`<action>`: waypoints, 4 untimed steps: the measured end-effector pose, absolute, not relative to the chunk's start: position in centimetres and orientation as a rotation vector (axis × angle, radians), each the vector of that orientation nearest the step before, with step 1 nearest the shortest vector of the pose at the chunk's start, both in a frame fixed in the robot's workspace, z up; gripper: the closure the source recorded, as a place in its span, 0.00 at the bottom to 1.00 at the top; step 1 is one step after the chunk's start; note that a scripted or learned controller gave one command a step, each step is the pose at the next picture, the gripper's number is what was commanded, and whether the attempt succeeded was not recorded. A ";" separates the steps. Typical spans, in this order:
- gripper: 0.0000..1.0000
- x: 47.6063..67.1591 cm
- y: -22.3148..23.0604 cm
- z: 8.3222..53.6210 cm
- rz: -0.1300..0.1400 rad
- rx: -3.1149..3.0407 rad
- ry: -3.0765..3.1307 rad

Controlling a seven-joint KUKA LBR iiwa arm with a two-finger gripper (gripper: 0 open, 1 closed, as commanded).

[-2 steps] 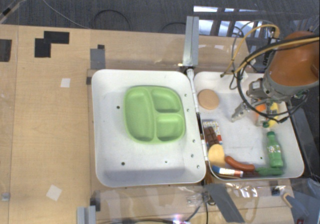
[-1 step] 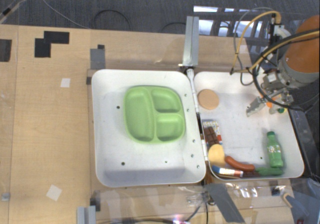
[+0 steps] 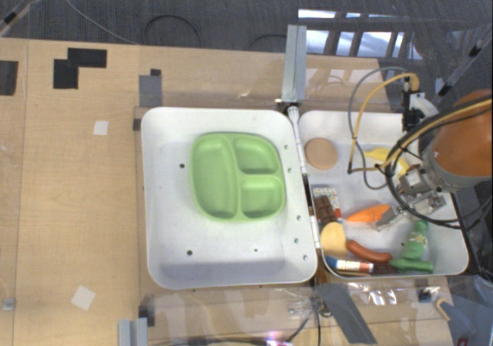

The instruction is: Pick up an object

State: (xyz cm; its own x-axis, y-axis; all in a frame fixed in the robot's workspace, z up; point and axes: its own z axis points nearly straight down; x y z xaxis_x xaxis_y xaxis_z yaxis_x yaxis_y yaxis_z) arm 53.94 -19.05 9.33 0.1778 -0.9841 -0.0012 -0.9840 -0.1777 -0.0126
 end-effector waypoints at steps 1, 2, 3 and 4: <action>0.00 50.5 -11.1 9.2 -0.027 -2.445 1.955; 1.00 50.9 -10.8 10.5 -0.032 -2.442 1.942; 1.00 49.7 -12.7 21.4 -0.014 -2.774 1.466; 1.00 52.0 -8.6 16.6 -0.001 -2.528 1.856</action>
